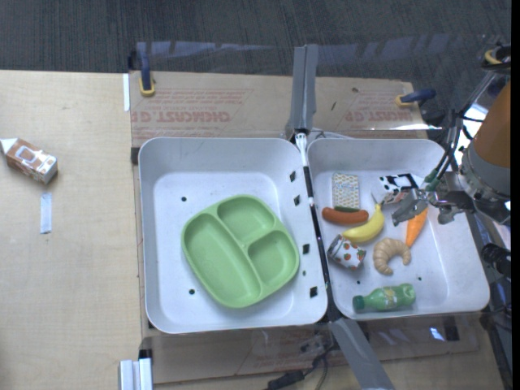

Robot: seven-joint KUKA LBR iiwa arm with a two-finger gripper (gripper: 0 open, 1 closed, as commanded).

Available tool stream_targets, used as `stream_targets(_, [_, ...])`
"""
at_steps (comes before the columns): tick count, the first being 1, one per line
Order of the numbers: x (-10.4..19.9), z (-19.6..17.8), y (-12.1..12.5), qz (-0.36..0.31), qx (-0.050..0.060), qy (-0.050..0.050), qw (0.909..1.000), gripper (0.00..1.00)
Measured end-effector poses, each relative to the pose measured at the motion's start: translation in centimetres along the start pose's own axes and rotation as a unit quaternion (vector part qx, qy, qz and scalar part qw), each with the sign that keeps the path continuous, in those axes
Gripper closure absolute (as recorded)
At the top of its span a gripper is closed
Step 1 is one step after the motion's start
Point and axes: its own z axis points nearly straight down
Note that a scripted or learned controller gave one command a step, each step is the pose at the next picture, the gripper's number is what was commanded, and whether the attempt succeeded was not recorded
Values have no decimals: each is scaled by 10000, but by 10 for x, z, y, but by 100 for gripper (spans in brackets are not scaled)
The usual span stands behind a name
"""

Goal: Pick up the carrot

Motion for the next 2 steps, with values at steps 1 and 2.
stream_targets(1, [-56,140,28,-1331,-10,1,9911,0])
stream_targets(2, [-77,139,96,-1951,-31,-12,9808,0])
